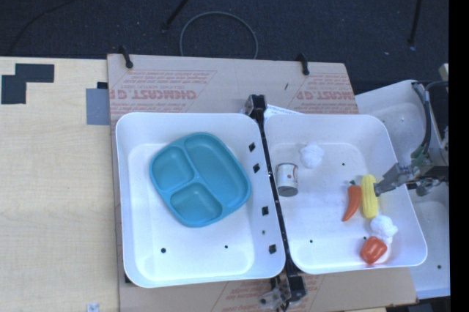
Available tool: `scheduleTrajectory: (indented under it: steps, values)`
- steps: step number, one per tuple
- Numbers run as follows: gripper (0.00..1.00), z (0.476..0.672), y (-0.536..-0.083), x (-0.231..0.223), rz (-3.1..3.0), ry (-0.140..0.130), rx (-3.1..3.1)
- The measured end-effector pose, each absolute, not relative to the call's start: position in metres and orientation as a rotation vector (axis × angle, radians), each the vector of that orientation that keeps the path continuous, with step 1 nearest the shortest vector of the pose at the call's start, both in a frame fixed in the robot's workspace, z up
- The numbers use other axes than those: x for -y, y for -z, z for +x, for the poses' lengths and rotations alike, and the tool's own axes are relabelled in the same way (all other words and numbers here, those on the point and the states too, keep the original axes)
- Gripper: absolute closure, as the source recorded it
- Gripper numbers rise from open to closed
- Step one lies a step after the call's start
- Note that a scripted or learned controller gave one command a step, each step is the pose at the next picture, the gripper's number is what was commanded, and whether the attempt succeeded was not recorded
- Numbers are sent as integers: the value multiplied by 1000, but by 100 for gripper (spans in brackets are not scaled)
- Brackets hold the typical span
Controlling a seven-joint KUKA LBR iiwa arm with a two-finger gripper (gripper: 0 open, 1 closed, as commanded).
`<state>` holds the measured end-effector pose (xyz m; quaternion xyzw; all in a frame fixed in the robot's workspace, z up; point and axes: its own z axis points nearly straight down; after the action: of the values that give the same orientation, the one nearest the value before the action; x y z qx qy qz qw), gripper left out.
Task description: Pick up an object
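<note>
The arm comes in from the right and its pincer (382, 186) sits low over the right bin (396, 138), its tip touching or just beside the yellow corn cob (368, 195) — so the step in hand looks like the reach onto an object, with the grasp not yet shown. Whether the pincer is open or closed, I cannot tell; it is small, grey and blurred against the bin's rim. The corn lies next to an orange carrot (352, 202), the two touching along their length near the right wall. Below them sit a small white lump (383, 225) and a red pepper (373, 250), close together. Farther left in the same bin are a metal cup (286, 179) on its side and another white lump (312, 154). The left bin (139, 244) holds a blue divided plate (198, 178). By my reading the next move calls for closing squarely on the corn without catching the carrot, then lifting straight up. Most of the arm is cut off at the right edge, and the bench (51, 193) stretches pale to the left.
</note>
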<state>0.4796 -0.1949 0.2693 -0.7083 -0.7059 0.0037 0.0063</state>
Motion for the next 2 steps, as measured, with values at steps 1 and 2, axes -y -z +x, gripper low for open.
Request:
scheduleTrajectory:
  steps: [1,2]
  values:
    - [0,482,-275,195,-2220,-2,2219]
    - [0,488,-213,194,-2215,-6,2215]
